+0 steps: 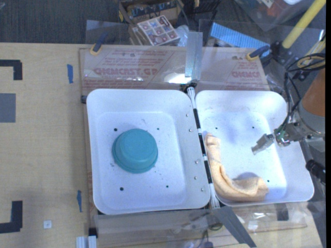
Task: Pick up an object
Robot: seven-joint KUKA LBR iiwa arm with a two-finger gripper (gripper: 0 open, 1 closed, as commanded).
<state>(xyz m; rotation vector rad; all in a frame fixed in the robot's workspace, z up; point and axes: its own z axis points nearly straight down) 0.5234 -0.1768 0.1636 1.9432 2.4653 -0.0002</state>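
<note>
A teal upturned bowl [135,150] rests in the middle of the left bin [103,105]. A tan, curved cloth-like piece [227,177] lies along the left wall and front of the right bin [235,105]. My gripper [262,143] hangs over the right part of the right bin, right of the tan piece and apart from it. Nothing shows between its tips.
Clear plastic panels [134,68] stand behind both bins. Boxes, cables and a yellow pole [305,17] clutter the back. The wooden bench [36,154] stretches to the left with black tape marks. The arm's body [315,107] stands at the right edge.
</note>
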